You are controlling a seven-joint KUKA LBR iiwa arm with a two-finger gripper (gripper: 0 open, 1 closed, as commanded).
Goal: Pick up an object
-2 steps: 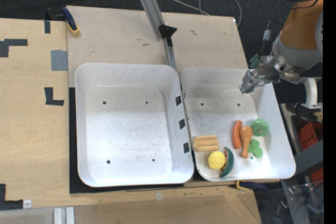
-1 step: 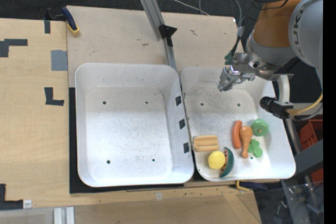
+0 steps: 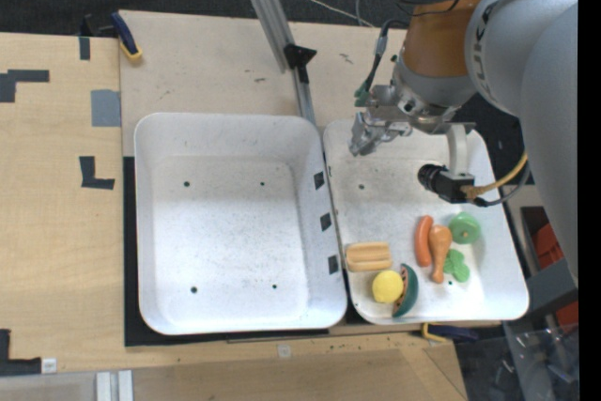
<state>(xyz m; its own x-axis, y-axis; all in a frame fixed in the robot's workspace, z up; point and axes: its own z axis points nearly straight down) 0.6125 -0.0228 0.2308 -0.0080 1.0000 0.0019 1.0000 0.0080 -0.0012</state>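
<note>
My gripper [image 3: 363, 144] hangs over the far left part of the right bin [image 3: 394, 192], well above its floor, and I see nothing between its fingers. Toy food lies along the bin's near side: a tan bread roll [image 3: 367, 255], a yellow lemon [image 3: 386, 286] against a dark green wedge [image 3: 407, 290], an orange carrot [image 3: 424, 239], a drumstick-shaped orange piece [image 3: 439, 252] and green pieces [image 3: 463, 229]. All of these sit well below and to the right of the gripper.
The left bin [image 3: 225, 221] lies beside the right one, sharing a raised rim. A slanted metal post [image 3: 272, 14] rises behind the bins. A black cable part [image 3: 446, 181] hangs by the wrist. Tape marks dot the wooden bench at left.
</note>
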